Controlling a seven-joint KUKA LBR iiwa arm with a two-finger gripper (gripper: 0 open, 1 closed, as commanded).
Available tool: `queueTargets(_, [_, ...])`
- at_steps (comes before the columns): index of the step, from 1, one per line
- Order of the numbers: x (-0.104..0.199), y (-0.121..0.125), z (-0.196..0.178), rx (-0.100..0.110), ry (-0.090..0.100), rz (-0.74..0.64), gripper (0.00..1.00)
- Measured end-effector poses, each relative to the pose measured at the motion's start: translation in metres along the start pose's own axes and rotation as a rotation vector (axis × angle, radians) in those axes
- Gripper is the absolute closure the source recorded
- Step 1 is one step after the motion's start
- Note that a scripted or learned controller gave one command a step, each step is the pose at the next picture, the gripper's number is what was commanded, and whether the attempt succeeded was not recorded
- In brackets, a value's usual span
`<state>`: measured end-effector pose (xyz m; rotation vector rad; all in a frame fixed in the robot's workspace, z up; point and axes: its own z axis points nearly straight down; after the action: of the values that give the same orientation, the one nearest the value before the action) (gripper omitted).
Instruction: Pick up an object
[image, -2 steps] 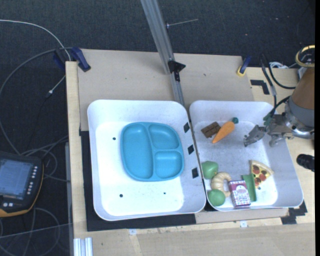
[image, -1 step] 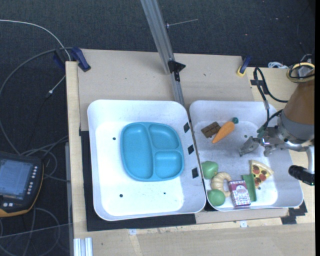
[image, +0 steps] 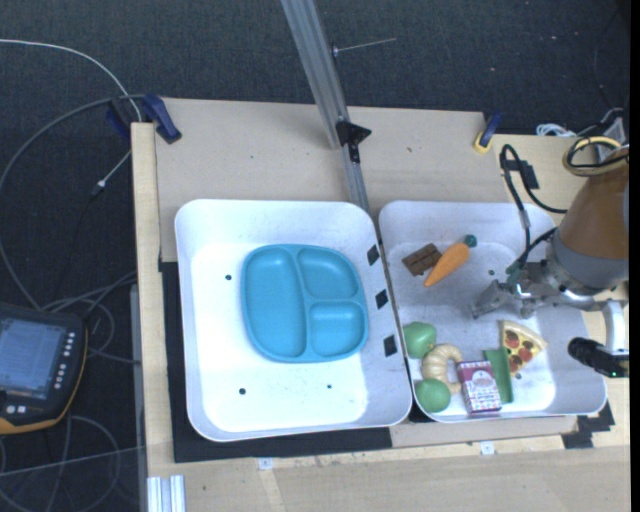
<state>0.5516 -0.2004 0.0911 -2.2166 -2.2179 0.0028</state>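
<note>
Your desk (image: 260, 150) is pale wood and stands on dark carpeted floor (image: 60, 60). You have blue clamps (image: 160, 118) at its far left corner, and a grey metal pole (image: 322, 80) crossing its far edge. Thin cables (image: 60, 180) trail across the floor at left, beside a handheld control pendant (image: 35, 365).

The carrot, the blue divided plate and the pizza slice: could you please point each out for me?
carrot (image: 448, 262): camera view, middle of its orange body.
blue divided plate (image: 270, 300): camera view, floor of its large left compartment.
pizza slice (image: 521, 343): camera view, its topped face.
</note>
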Motion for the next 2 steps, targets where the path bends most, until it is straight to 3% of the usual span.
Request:
queueTargets(1, [0.000, 0.002, -0.013, -0.005, -0.001, -0.001, 1.00])
queueTargets(2, [-0.009, 0.002, -0.073, -0.013, -0.006, 0.001, 1.00])
